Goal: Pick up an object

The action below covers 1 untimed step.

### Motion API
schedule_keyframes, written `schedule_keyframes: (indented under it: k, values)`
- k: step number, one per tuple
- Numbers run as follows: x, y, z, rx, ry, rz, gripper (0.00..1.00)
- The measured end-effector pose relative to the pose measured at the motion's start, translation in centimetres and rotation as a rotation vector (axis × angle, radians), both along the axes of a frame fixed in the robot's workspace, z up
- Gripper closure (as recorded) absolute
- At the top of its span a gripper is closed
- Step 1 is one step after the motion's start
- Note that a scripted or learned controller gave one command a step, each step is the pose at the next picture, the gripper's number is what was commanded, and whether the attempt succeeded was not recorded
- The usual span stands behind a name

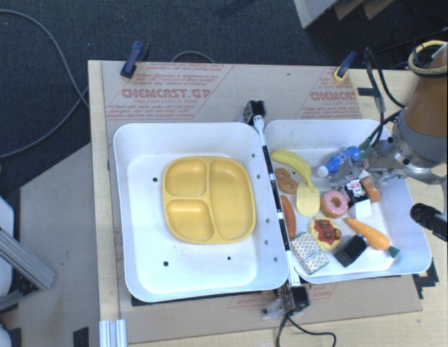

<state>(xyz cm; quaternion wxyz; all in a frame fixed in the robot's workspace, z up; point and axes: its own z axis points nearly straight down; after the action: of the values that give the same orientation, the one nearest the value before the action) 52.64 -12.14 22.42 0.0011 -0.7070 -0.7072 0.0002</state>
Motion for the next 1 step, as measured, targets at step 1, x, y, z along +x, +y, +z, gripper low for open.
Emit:
schedule_keyframes:
  k: [1]
  values:
    - [1.21,0.43,-11.93,-0.004,-0.010,-0.001,0.00]
